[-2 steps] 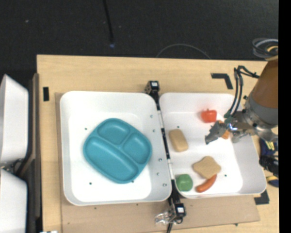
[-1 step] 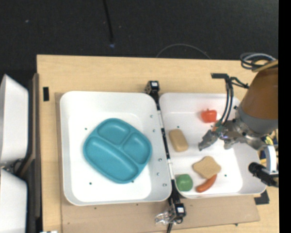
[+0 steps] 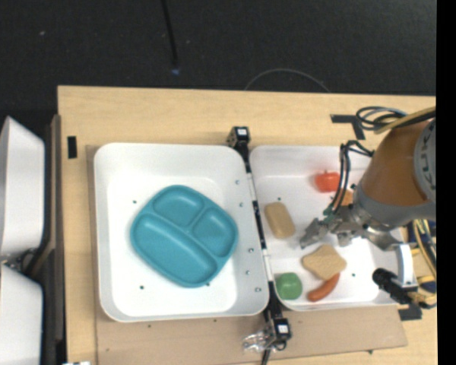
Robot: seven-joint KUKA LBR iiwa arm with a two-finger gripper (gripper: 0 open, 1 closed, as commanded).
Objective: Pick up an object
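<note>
Two white bins sitting side by side. Left bin (image 3: pixel 114 204) holding one teal divided plate (image 3: pixel 184 234). Right bin (image 3: pixel 289 162) holding five foods: tan bread roll (image 3: pixel 280 220) lying long axis near-vertical, green ball (image 3: pixel 289 285), toast slice (image 3: pixel 324 262), red sausage (image 3: pixel 324 287) slanting up-right, orange piece (image 3: pixel 327 179). Gripper (image 3: pixel 323 233) hovering just above toast, fingers spread, gripping nothing.

The robot arm (image 3: pixel 399 177) has a broad, rounded orange band, smooth and glossy, with a grey casing section beside it at the far right. Below the band sits a grey collar. From that collar the gripper (image 3: pixel 313 236) extends as dull grey metal parts with angular edges. Thin black cables loop along the top and left side of the orange band, with a hint of blue and yellow wiring among them.
</note>
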